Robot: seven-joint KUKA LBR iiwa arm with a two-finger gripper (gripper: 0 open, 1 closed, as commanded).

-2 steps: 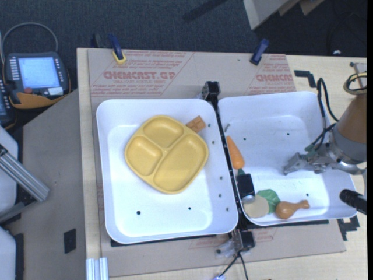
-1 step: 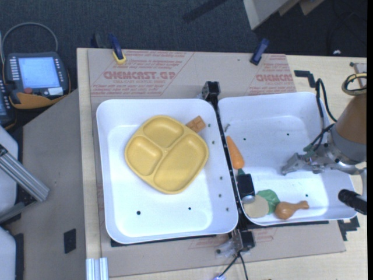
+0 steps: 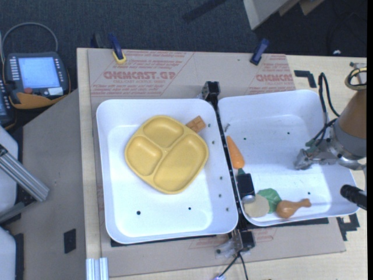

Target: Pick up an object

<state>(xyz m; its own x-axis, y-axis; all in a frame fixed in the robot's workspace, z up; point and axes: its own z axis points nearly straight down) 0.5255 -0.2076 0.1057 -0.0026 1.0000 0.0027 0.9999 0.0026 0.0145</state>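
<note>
Arm (image 3: 354, 127) cropped, brown block (image 3: 196, 123) half-hidden

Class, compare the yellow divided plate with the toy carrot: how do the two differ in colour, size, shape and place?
The yellow divided plate is pale yellow; the toy carrot is orange. The plate is far larger than the carrot. The plate is broad and flat with three compartments; the carrot is slim and tapered. The plate lies in the left bin, the carrot in the right bin, along its left wall. Both lie untouched by the gripper.
</note>
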